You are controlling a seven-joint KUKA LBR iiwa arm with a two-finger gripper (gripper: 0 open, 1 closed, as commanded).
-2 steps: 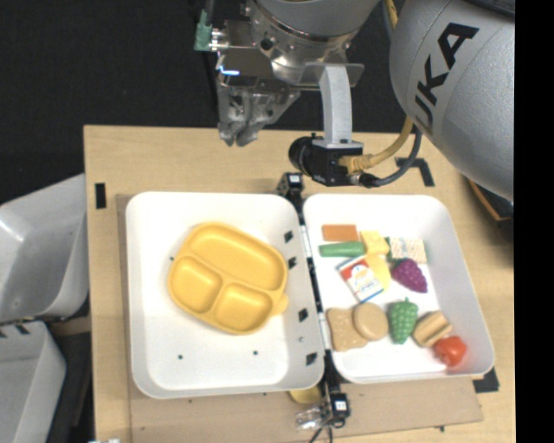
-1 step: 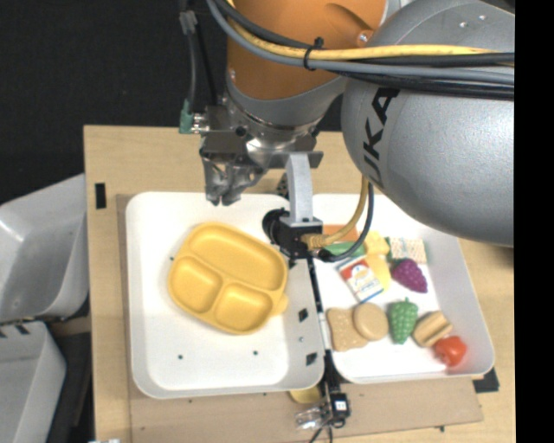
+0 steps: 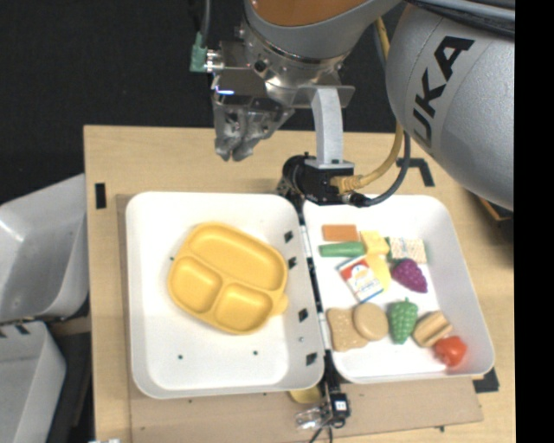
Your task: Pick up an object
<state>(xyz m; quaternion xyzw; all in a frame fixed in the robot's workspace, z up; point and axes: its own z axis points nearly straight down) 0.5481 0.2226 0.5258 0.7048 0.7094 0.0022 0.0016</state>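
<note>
Grey metal arm with orange band [image 3: 299, 10] enters from upper right, wrist pointing down. Dark two-finger gripper [image 3: 235, 149] hangs high at frame top, clear of the worktop, nothing visibly held.

A yellow tray [image 3: 228, 279] lies in the left bin [image 3: 147, 363]; toy foods crowd the right bin [image 3: 463, 277]. The end effector [image 3: 241, 138] hangs above the table's [image 3: 108, 156] far edge.

The right bin [image 3: 450, 260] contains small toy foods lying flat: an orange block [image 3: 339, 233], green bar [image 3: 342, 249], yellow cheese [image 3: 374, 243], purple grapes [image 3: 410, 274], green grapes [image 3: 402, 318], bread slice [image 3: 344, 329] and red tomato [image 3: 450, 350]. The left bin [image 3: 147, 346] holds a yellow compartment tray [image 3: 227, 277], upright and skewed.
</note>
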